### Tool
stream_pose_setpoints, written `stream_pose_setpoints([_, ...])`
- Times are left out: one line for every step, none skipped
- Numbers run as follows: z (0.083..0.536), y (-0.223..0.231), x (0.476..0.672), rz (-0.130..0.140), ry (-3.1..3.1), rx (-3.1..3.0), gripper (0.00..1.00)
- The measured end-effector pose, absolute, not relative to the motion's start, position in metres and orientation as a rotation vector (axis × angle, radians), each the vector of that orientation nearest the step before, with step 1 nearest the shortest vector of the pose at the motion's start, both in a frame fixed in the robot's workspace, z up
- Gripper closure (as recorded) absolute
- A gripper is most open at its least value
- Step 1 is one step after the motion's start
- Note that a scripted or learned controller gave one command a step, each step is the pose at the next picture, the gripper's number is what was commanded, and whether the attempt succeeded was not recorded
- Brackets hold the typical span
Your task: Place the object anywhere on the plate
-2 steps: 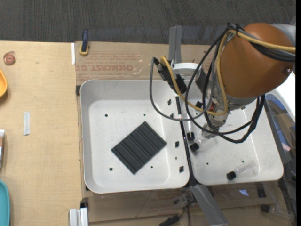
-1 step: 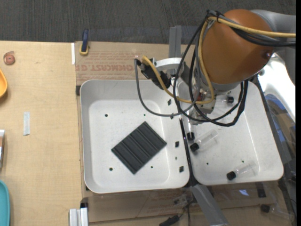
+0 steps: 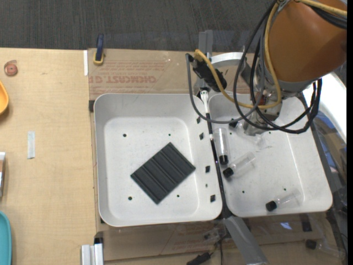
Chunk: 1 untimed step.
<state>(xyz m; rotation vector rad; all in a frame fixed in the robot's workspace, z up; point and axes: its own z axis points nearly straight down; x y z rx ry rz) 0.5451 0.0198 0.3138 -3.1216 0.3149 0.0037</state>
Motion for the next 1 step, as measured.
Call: stream_pose_setpoints([0.3318,0.0146,0.6001,0.005,0.468,-3.101,1.00])
